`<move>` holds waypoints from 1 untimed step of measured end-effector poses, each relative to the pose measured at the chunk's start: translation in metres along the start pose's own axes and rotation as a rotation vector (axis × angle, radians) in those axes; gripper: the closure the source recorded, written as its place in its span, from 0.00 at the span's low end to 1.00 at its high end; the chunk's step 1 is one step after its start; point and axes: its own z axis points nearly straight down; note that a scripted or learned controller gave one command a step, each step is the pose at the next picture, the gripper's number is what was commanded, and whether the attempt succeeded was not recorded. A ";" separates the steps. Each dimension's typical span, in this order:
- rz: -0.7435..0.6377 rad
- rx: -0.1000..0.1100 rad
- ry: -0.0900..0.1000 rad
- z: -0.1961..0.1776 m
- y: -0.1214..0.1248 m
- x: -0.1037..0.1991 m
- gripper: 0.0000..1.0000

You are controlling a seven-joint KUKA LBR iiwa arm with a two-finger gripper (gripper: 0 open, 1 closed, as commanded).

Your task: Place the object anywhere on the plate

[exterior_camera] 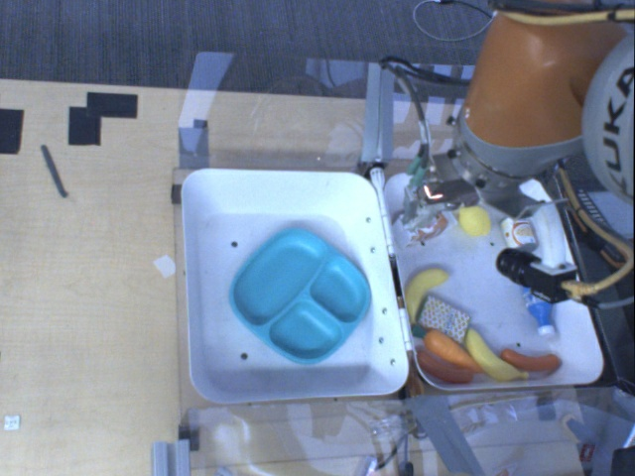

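Observation:
A blue plate (pixel 301 296) with three compartments lies in the middle of the left white bin (pixel 213 365). My gripper (pixel 429 216) hangs low over the far left corner of the right bin (pixel 585 360), under the orange wrist. A yellow lemon (pixel 474 222) lies just to its right. Below the gripper are a yellow banana (pixel 425 288), a speckled sponge block (pixel 444 317), an orange carrot (pixel 448 351), a second banana (pixel 491 357) and a red sausage (pixel 532 362). The arm hides what sits directly under the gripper.
A small white bottle with a blue cap (pixel 538 314) and a white packet (pixel 520 233) lie on the right side of the right bin. The ridge between the two bins (pixel 389 266) stands between the gripper and the plate.

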 end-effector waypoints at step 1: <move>0.009 0.000 0.000 0.063 0.025 0.027 1.00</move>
